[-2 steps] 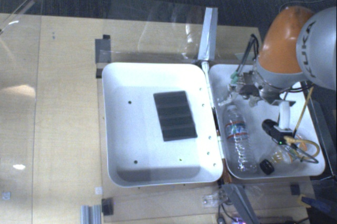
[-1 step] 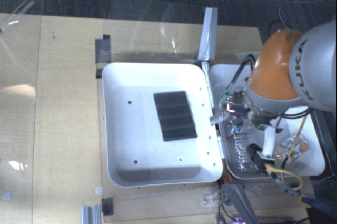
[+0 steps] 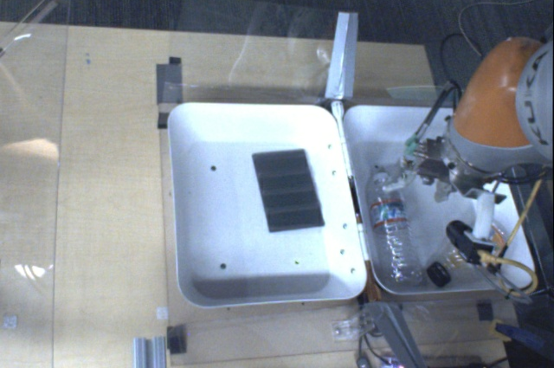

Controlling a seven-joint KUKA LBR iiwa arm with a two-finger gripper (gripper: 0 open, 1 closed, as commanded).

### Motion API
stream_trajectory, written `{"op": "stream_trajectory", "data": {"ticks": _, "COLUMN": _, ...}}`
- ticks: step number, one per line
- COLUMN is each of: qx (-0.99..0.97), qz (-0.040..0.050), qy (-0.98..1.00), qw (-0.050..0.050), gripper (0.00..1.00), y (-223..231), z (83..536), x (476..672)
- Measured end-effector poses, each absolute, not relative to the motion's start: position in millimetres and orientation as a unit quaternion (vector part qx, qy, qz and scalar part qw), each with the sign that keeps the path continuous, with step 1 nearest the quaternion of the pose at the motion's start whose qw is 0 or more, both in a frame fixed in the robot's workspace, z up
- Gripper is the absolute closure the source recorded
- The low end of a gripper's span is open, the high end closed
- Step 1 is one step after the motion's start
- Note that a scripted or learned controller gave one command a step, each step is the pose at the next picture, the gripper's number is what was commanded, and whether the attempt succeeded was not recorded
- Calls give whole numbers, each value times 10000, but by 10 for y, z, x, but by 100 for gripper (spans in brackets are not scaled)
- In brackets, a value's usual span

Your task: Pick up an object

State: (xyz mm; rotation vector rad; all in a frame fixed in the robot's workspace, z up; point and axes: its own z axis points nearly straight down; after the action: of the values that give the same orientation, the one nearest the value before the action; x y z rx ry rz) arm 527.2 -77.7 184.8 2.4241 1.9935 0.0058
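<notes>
Bottle [image 3: 394, 232] up front: clear plastic, lying on its side along the left wall of the right bin [image 3: 381, 132], with a small black bit [image 3: 439, 274] just beside its near end. We see the gripper [image 3: 427, 167] hanging by the bottle's far end, but we can't tell if it's spread or closed. A dark ribbed slab [image 3: 288, 190] lies mid left bin [image 3: 208, 210].

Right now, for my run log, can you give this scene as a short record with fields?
left bin: one dark ribbed slab, lying flat near the middle
right bin: clear plastic bottle, lying on its side
gripper: over the right bin, by the bottle's far end
grasp: cannot tell
</notes>
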Motion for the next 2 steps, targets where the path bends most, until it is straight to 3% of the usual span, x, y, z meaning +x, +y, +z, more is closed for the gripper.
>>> {"op": "stream_trajectory", "data": {"ticks": 1, "qx": 7400, "qz": 9, "qy": 6726, "qw": 3, "gripper": 0, "y": -989, "z": 1019, "x": 5423}}
{"op": "stream_trajectory", "data": {"ticks": 2, "qx": 7429, "qz": 51, "qy": 6694, "qw": 44, "gripper": 0, "y": -958, "z": 900, "x": 5461}}
